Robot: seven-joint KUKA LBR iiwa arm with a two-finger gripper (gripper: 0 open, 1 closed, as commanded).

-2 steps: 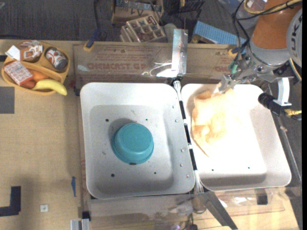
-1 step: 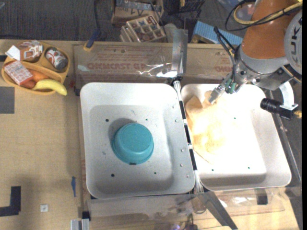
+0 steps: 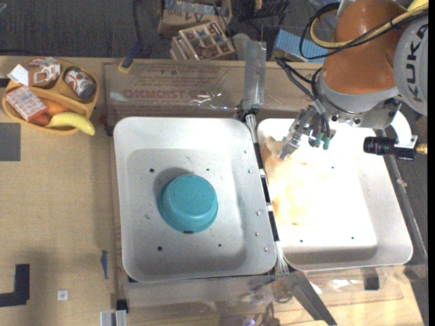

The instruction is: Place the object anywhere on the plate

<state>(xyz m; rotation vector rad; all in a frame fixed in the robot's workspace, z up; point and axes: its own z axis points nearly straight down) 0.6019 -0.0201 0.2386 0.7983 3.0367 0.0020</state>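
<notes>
Arm hangs over right bin, teal plate sits alone in left

Near edge of bench: two white bins side by side. Left bin [image 3: 136,148] holds a round teal plate [image 3: 189,203], lying flat a bit below the bin's centre, nothing on it. Right bin [image 3: 367,243] is washed out by glare, w/ a faint orange-yellow smear towards its left wall; no loose item can be made out there. Over the right bin's upper left corner hangs the gripper [image 3: 306,141], tilted down and to the left, well apart from the plate; its thin fingers look spread apart w/ nothing seen between them. Behind it, the arm's orange band [image 3: 363,46] and grey body come in from the right. Far left corner: yellow tray [image 3: 17,107] w/ a banana [image 3: 71,121] and small packets. Beyond the bench, boxes and cables, dark, hard to read
</notes>
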